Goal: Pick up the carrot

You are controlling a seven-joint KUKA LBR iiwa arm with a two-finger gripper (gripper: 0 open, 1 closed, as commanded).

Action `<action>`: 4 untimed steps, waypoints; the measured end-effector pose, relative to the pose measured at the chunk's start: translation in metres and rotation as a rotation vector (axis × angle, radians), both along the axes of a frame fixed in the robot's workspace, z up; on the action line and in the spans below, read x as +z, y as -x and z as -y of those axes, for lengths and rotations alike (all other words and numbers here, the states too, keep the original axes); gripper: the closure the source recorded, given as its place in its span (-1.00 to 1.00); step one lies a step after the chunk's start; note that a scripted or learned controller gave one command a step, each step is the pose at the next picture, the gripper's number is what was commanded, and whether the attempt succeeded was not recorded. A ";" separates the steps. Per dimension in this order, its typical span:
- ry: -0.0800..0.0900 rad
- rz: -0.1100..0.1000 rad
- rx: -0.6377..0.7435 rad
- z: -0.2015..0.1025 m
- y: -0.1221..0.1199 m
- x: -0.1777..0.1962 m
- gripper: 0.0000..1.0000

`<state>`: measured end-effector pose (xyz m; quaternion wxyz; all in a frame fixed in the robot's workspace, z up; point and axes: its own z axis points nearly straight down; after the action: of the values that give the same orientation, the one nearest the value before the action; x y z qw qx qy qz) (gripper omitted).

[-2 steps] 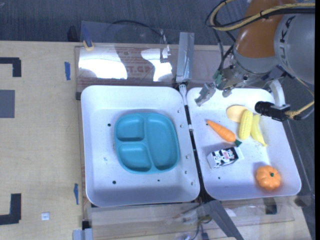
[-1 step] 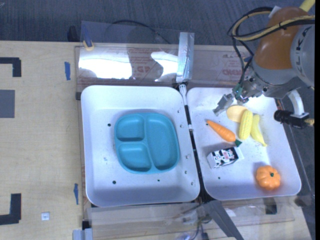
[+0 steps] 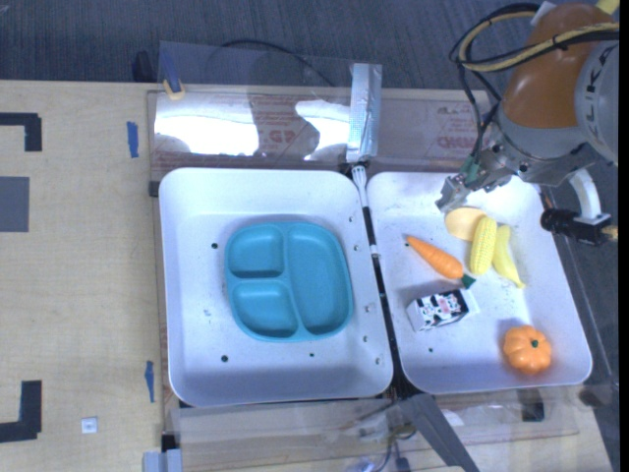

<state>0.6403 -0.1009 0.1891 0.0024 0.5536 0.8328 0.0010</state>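
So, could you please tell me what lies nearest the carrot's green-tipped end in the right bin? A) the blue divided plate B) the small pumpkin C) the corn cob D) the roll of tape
C: the carrot lies at a slant with its green tip pointing toward the lower end of the corn cob, while the small pumpkin sits farther off and the blue divided plate is in the left bin.

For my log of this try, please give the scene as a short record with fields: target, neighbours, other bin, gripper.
target: orange toy carrot with green tip, lying in the right white bin, not held
neighbours: yellow corn cob and yellow banana to its right; black-and-white small carton below it; orange toy pumpkin near the bin's lower right
other bin: left white bin holds a blue divided plate
gripper: two-finger gripper above the right bin's upper part, apart from the carrot
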 end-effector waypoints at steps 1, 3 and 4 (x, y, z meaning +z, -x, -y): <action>0.000 -0.002 0.000 0.000 0.000 -0.001 -1.00; 0.000 0.008 -0.105 0.007 0.018 -0.090 1.00; 0.000 0.008 0.023 -0.032 0.025 0.001 1.00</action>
<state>0.6158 -0.0691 0.1900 0.0057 0.5441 0.8390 0.0034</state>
